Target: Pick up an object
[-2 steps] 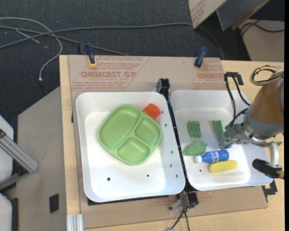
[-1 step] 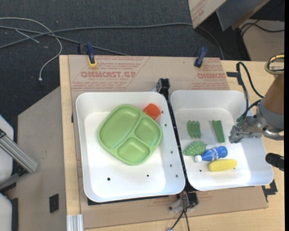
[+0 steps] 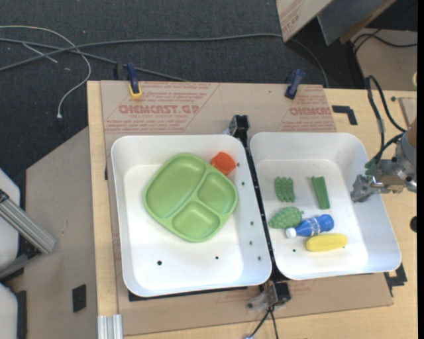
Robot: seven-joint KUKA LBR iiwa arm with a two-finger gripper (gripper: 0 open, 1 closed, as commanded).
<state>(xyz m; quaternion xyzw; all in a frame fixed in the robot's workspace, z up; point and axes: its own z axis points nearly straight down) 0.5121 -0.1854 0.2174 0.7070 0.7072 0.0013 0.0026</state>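
Dark grey carpet floor (image 3: pixel 53 86), crossed by thin pale cables (image 3: pixel 63 46), surrounds a cardboard-topped table (image 3: pixel 109 198), with a cardboard box (image 3: pixel 298 16) at the far right.

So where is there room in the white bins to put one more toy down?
Left bin: bare floor along the front, below the green divided plate. Right bin: bare strip down its right side, past the green bar and yellow toy, near the claw. It is crowded in that bin's middle, round the blue bottle.
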